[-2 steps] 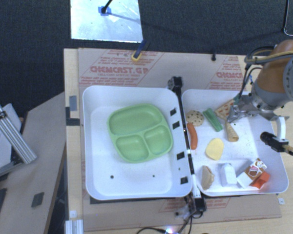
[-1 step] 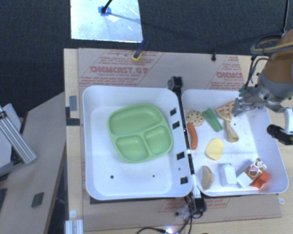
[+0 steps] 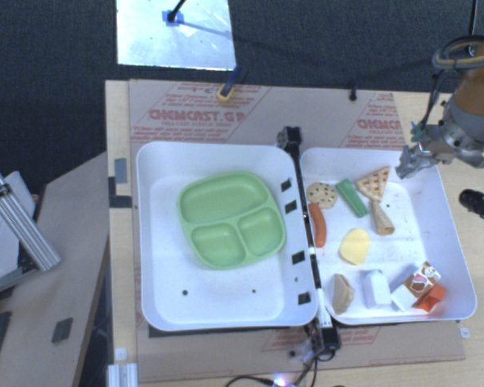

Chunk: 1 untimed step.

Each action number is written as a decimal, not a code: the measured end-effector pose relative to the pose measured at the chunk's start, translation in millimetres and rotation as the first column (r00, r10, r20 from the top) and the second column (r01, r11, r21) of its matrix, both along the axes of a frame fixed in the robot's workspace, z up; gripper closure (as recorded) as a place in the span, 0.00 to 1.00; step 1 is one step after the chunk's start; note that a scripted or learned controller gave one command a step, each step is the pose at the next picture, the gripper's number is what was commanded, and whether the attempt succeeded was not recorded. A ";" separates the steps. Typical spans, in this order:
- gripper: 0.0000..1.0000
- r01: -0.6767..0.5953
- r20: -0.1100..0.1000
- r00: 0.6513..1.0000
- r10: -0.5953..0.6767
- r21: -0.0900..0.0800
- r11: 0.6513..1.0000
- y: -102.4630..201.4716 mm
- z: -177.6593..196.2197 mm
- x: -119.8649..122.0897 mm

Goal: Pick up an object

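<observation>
reaching in from the right edge, the gripper (image 3: 410,164) is seen over the far right corner of the right bin (image 3: 452,216), just above its white floor; whether it is open or closed cannot be told, and nothing is seen held in it.

just left of the gripper a pizza slice (image 3: 374,183) lies flat, its broad crust edge turned toward the gripper and its tip away from it. further left, a green bar (image 3: 352,198) is laid with its long axis slanting from far-left to near-right, beside a round cookie (image 3: 321,194). below the pizza slice a tan cone (image 3: 382,218) is set with its long axis running nearly front to back. an orange sausage (image 3: 318,224) lies along the bin's left wall, its long axis front to back. a yellow piece (image 3: 355,247) sits nearer the middle. well below the gripper, at the near edge, a small carton (image 3: 423,287), a white block (image 3: 377,288) and a bread piece (image 3: 342,293) are found.

a green tray (image 3: 230,218) rests in the left bin (image 3: 161,297), well apart from the gripper.
</observation>
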State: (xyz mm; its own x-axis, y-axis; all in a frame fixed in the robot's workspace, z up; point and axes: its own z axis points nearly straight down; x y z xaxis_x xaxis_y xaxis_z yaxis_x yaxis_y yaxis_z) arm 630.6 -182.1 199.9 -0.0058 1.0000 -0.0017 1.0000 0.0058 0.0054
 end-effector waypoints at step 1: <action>1.00 -0.001 0.000 1.000 0.001 0.000 1.000 -0.1 26.5 1.3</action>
